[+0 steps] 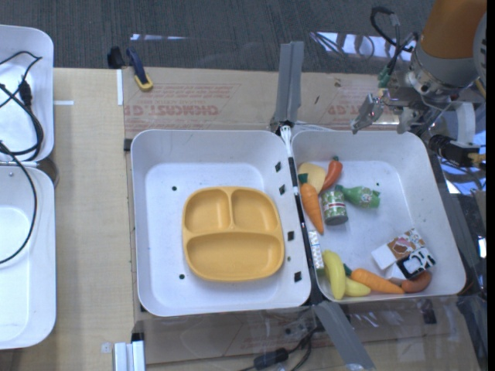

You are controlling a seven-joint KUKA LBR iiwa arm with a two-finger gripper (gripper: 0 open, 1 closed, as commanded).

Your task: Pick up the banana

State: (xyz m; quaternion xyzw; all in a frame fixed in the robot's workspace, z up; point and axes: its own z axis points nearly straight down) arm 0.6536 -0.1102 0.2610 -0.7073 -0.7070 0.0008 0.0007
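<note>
Banana [334, 274] lower centre of frame, in right bin [433, 178] w/ carrot [377, 282] touching. Prob. light, smooth toy; grip across mid-body. Gripper [377, 111] upper right, fingers open, nothing held.

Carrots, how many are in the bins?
3, all in the right bin: two carrots near its upper left corner, one along the front wall beside the banana. None looks hidden.

Grey arm [452, 60] with broad orange band, black cables looping beside its metal claw [370, 114].
</note>
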